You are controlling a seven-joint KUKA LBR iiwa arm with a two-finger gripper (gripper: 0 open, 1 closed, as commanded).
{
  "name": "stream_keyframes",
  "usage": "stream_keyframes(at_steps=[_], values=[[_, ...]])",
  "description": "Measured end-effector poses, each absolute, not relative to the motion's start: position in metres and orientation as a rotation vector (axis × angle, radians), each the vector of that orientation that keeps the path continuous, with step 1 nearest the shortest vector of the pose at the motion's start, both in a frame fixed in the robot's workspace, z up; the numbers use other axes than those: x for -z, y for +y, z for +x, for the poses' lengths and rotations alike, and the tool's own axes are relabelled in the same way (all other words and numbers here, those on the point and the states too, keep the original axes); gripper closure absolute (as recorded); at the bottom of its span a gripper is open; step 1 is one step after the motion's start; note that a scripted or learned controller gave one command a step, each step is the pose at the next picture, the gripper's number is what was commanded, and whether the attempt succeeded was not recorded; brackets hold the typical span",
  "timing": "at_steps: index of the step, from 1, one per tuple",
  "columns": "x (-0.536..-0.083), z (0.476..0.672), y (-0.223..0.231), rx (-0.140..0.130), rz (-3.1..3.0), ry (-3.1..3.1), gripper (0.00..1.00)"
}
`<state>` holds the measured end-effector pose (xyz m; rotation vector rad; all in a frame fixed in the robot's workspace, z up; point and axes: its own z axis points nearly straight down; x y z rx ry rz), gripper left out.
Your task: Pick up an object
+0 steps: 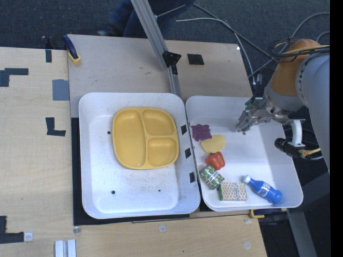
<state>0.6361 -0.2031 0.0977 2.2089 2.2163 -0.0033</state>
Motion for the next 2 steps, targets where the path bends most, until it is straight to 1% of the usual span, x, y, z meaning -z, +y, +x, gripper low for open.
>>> stream_keyframes(at_steps=[1,2], values=[[-0.16,0.641,-0.206,-0.003,2.218,2.22,1.0],[-0.205,0.639,-0.199,-0.002,2.218,2.222,1.0]])
